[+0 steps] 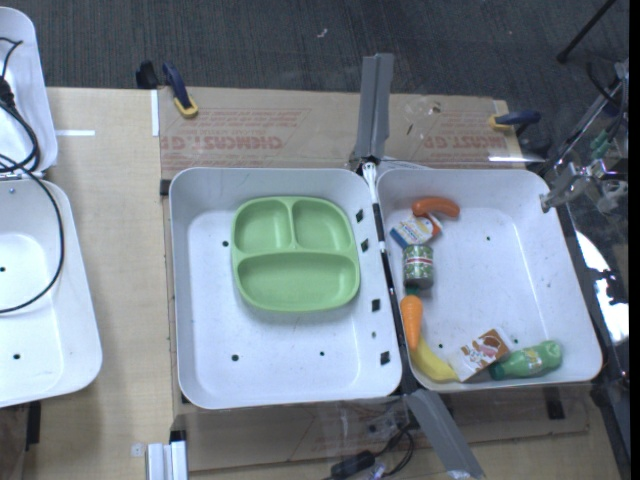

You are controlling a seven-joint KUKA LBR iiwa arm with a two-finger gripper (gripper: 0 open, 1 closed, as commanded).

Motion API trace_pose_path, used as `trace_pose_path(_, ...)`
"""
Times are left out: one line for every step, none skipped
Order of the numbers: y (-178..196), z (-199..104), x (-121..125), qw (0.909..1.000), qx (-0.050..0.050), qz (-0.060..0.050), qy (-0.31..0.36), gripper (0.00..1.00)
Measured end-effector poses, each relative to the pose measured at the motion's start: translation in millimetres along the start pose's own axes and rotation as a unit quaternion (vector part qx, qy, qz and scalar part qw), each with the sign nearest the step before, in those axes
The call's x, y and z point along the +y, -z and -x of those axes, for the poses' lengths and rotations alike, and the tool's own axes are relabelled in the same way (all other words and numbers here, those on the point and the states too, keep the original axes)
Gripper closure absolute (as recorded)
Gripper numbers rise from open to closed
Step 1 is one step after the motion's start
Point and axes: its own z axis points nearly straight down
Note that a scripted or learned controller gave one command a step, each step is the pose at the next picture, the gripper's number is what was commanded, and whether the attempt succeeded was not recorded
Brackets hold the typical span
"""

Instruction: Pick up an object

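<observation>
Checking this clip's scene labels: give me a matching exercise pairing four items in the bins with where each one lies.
Things:
1. green divided plate
2. orange sausage
3. green bottle
4. banana

Places:
A. right bin, near right corner
B. left bin, middle
C. right bin, far left area
D. right bin, near left corner, below the carrot

Pairs: 1-B, 2-C, 3-A, 4-D
</observation>
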Motion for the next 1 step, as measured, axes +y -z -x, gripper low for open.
trace_pose_path(-119.1, -50.6, 79.0, 0.9993, 0.0, 0.0, 0.037, 0.0)
